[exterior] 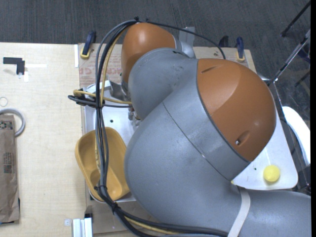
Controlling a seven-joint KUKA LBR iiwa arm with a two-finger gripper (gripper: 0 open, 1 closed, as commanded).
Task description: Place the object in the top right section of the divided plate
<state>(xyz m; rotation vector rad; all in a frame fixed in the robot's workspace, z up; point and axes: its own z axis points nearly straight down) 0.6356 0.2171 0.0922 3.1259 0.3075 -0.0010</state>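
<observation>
Jaws: cannot tell whether released or clenched. The arm's own bulk lies over the wrist end, somewhere above the left bin.

Arm (197,152): grey links with two orange caps, reaching in from the right and covering most of both bins. A bundle of black cables (101,107) runs along its left flank, looping from the upper orange cap down past the plate to the lower edge of the view.

Left bin (91,115): white, only its left rim and a strip of floor show. In it sits a yellow plate (91,157), shallow with a raised rim. Its right part is under the arm, and the cables cross over it. Its sections cannot be made out from here.

Right bin (291,127): a white wedge of it shows past the lower orange cap. A small yellow ball (271,174) rests on the bin floor there, near the bin's near rim, just beside the arm and well apart from the plate, not in any section of it.

Tabletop (44,83): pale wood at left. A brown paper bag (7,167) lies at the left edge. Two blue clamps (89,37) sit at the far edge behind the bins.
</observation>
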